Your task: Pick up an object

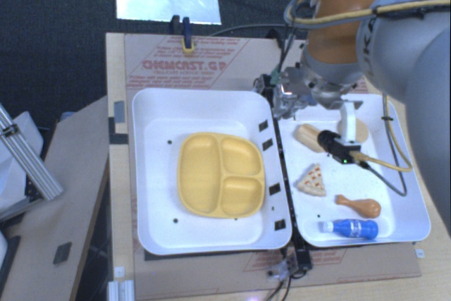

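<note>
The right bin (416,211) holds a pizza slice toy (311,182), a brown drumstick (361,206), a blue bottle (351,228) lying on its side, and a tan bread-like piece (307,134) partly hidden by the robot's wrist. My gripper (285,99) hangs over the back left corner of the right bin, close to the divider between the bins. It sits behind and left of the tan piece. I see nothing held in it.
The left bin (151,151) carries a yellow divided plate (220,174). The arm's grey and orange body (352,17) covers the back of the right bin. A blue and yellow clamp (186,34) stands behind the bins.
</note>
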`<state>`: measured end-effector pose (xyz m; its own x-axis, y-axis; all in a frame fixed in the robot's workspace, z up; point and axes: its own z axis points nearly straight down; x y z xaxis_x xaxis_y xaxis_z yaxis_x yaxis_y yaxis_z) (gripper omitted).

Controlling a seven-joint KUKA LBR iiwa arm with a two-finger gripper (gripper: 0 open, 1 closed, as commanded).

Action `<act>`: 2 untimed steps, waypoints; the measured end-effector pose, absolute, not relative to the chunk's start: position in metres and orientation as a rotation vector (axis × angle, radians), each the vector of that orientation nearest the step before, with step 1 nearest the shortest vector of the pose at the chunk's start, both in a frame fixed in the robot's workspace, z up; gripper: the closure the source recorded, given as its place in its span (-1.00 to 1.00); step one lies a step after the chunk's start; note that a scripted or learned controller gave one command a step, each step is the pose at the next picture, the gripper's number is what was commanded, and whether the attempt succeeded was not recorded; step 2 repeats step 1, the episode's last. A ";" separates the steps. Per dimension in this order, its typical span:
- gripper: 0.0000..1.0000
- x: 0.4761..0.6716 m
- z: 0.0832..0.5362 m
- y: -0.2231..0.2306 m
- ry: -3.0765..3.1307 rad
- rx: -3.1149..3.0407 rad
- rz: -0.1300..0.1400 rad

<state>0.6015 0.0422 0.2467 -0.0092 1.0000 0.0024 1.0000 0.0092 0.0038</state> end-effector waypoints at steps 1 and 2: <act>1.00 0.620 0.242 0.104 2.233 2.210 0.006; 1.00 0.620 0.242 0.104 2.233 2.210 0.006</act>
